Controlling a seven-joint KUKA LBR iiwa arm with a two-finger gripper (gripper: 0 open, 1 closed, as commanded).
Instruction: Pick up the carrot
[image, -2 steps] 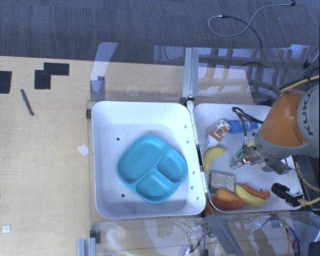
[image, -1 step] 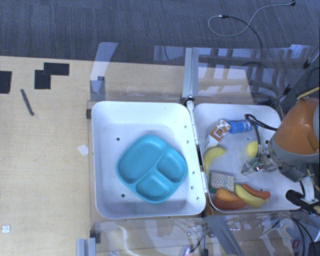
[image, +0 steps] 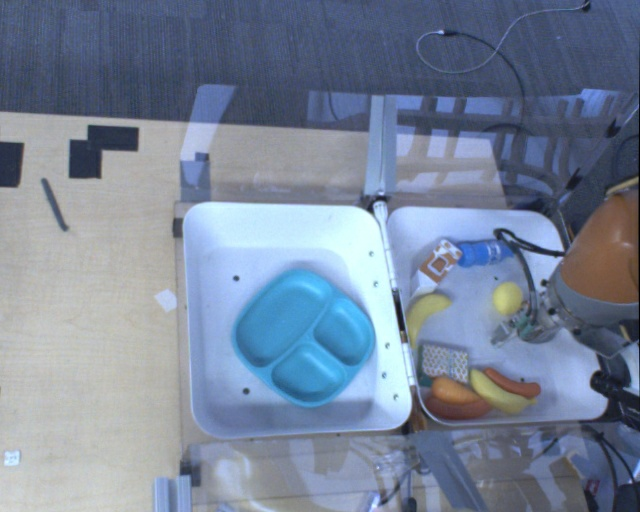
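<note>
Crowding bin's (image: 590, 405) near edge: carrot (image: 513, 383)

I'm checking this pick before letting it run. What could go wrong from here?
The carrot lies against a banana near the right bin's front wall, so the hand may catch the banana or the wall instead. The hand sits nearer the lemon and could nudge it.

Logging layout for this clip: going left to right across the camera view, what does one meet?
Blue divided plate in the left bin → half-peeled banana → lemon → tool → orange band of the arm.
</note>
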